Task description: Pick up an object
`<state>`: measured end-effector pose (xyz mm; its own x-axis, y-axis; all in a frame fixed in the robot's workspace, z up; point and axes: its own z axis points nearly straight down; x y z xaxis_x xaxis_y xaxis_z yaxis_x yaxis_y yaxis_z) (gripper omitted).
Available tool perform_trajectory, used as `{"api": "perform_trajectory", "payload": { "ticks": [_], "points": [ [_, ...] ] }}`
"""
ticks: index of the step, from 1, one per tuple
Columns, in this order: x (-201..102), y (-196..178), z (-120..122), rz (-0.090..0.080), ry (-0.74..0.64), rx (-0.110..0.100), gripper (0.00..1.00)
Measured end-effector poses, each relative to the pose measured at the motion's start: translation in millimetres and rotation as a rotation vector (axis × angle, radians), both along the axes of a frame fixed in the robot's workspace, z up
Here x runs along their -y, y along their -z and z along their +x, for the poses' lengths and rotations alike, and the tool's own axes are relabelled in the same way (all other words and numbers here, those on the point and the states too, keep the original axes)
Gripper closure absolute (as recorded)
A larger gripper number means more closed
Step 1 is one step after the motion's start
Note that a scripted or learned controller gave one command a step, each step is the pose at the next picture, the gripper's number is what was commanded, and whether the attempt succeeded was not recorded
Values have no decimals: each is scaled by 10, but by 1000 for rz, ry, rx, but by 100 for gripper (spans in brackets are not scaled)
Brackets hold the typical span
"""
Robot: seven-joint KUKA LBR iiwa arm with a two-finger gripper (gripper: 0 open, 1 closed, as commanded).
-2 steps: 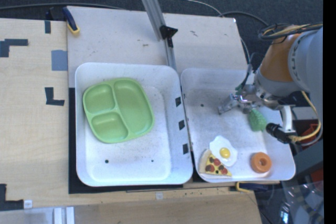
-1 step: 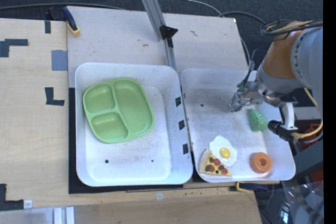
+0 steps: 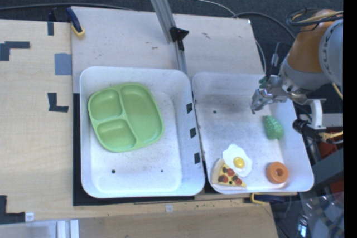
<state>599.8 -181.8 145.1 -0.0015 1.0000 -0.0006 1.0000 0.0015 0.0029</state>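
Bench [image 3: 33, 120]: pale wood surface across the left and lower part of the frame, with dark tape marks at the left side

Left bin [image 3: 134, 175]: shallow white tray, centre-left of the frame, speckled with dark scuffs

Right bin [image 3: 223, 97]: shallow white tray, centre-right, touching the left bin along their shared edge

Arm [image 3: 312, 53]: grey with an orange band, entering from the upper right of the frame and reaching down over the right bin's upper right part

Plate [image 3: 125, 117]: light green, three compartments, lying flat in the upper half of the left bin

Gripper [image 3: 260, 102]: metal, hanging over the right bin near its right wall, just above the green toy in the frame; whether its fingers are apart or together cannot be told, and nothing is seen between them

Fried egg [image 3: 237, 160]: white with a yellow yolk, lower part of the right bin, touching the pizza slice

Pizza slice [image 3: 227, 175]: toy wedge with red toppings, at the right bin's lower left corner

Green toy [image 3: 273, 127]: small knobbly piece by the right wall of the right bin

Doughnut [image 3: 277, 172]: orange ring, lower right corner of the right bin, apart from the egg
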Motion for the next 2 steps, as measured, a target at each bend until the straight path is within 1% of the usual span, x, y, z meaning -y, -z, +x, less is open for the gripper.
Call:
{"api": "perform_trajectory", "payload": {
  "ticks": [2],
  "points": [
    [56,-863,8,-1,0,1,100]
  ]
}}
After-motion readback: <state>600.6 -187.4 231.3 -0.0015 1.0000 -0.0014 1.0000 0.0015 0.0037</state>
